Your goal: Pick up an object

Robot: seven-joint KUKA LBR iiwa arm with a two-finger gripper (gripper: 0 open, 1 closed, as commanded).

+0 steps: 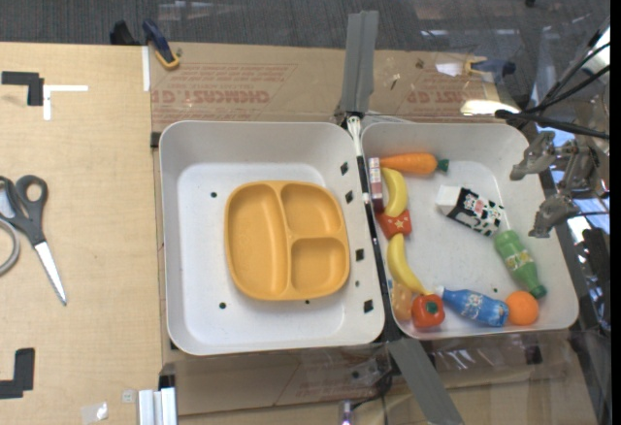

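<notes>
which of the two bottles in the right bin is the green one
The green bottle lies near the bin's right wall, just above the orange. The other bottle is blue and lies along the bottom edge beside the tomato.

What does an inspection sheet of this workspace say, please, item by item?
Surface: two white bins; left bin, right bin.
Job's things: in the right bin, carrot, two bananas, milk carton, green bottle, blue bottle, orange, tomato.
Clutter: yellow tray in the left bin; scissors on the bench.
Grippers: gripper above the right bin's right rim, holding nothing.
Cables: dark cables at upper right.
Surroundings: cardboard behind the bins.
</notes>
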